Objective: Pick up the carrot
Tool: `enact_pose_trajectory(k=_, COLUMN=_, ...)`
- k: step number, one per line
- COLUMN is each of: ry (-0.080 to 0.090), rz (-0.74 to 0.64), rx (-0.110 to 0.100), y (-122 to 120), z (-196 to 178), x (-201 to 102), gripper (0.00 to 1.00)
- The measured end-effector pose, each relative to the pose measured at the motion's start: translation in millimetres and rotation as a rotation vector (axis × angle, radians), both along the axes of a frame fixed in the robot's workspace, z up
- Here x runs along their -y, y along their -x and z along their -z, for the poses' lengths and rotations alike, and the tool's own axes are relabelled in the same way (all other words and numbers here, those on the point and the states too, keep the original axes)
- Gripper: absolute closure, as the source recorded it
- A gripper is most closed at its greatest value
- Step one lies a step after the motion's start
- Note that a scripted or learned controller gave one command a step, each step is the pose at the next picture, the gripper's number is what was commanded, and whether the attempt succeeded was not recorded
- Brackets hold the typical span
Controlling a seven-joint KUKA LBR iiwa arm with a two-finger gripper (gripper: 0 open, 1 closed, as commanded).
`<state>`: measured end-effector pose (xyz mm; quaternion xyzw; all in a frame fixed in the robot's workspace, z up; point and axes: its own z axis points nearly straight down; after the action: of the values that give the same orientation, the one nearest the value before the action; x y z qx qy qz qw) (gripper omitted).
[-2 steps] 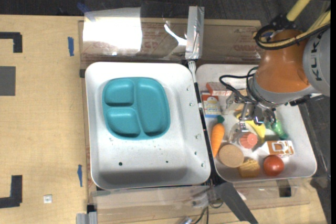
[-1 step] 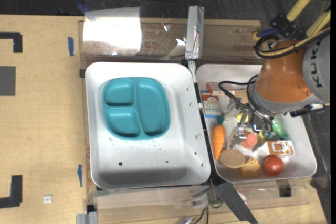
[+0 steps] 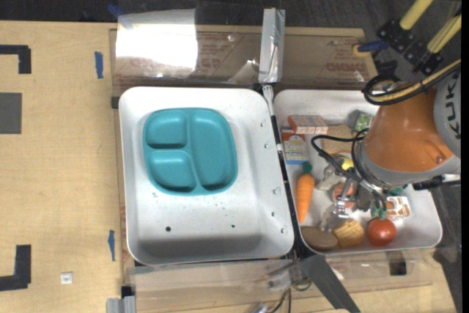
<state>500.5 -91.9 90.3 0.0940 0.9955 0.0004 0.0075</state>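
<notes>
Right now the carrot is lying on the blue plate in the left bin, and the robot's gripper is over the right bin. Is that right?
Not quite. In the camera view the carrot lies in the right bin, near its left wall, not on the blue plate. The plate does sit in the left bin, and the gripper is over the right bin.

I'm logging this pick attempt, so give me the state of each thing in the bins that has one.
carrot: lying in the right bin near its left wall, not gripped.
gripper: low over the right bin, right of the carrot.
tomato: resting in the right bin.
teal plate: flat in the left bin.
</notes>
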Motion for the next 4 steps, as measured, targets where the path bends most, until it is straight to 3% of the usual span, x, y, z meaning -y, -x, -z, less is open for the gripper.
enact_pose_trajectory(k=1, ry=0.002, rz=-0.001, rx=0.012, y=-4.0, z=-12.5, x=-0.6, gripper=1.0)
enact_pose_trajectory(k=2, ry=0.005, rz=-0.173, rx=-0.006, y=-18.0, z=-92.6, x=90.6, gripper=1.0)
enact_pose_trajectory(k=3, ry=-0.001, rz=0.142, rx=-0.012, y=20.0, z=-85.1, x=132.3, gripper=1.0)
enact_pose_trajectory(k=4, ry=-0.003, rz=0.363, rx=-0.006, y=18.4, z=-133.4, x=77.5, gripper=1.0)
